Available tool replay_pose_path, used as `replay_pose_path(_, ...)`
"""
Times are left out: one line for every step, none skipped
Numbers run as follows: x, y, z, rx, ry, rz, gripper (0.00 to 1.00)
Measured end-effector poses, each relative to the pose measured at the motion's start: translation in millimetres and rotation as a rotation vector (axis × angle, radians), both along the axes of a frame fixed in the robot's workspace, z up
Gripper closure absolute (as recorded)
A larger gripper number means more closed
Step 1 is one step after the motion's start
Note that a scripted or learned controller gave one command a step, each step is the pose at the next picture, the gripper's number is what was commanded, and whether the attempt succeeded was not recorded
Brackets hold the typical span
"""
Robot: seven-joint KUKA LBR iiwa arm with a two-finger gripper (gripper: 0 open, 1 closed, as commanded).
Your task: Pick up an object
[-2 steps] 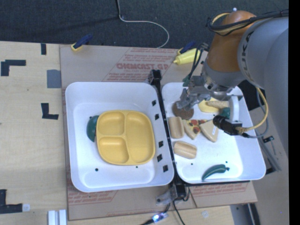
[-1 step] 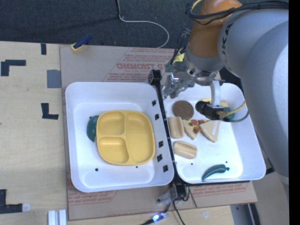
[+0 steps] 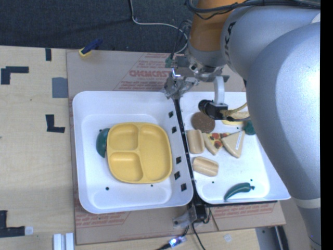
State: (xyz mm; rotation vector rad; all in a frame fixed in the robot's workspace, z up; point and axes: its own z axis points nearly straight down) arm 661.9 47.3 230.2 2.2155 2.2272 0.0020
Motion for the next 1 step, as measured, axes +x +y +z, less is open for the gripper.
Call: replay_pose_path(-11.2,-16.8,-1.4,-0.003,0.003,-0.005,1.0)
